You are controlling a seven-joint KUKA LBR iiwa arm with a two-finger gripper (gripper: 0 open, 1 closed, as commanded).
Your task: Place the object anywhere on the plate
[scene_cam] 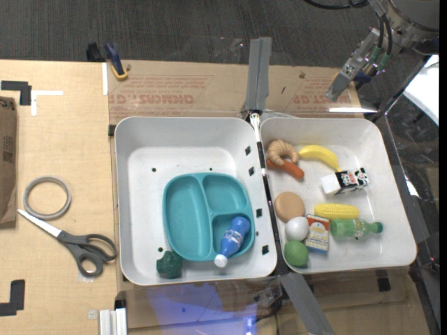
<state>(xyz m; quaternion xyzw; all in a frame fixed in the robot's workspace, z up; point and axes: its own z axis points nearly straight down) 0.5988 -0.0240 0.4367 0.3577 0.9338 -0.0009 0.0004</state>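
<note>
Two shallow white bins sit below and to the left of the pincer (347, 77), which hangs above the far rim of the right bin (391, 187); whether it is released or clenched I cannot tell.

Farthest from it, in the left bin (133, 187), lies a teal divided plastic plate (192, 211). A small blue plastic bottle with a white cap (232, 239) already rests in its near compartment, with a dark green lumpy toy (168, 264) just off the plate's corner.

Nearer the pincer are a yellow plastic banana (320, 155), a black-and-white carton (344, 181) and a green bottle (355, 228).

Judging from here, the bottle could roll off the plate if bumped, and crowded neighbours could spoil any grasp.
</note>
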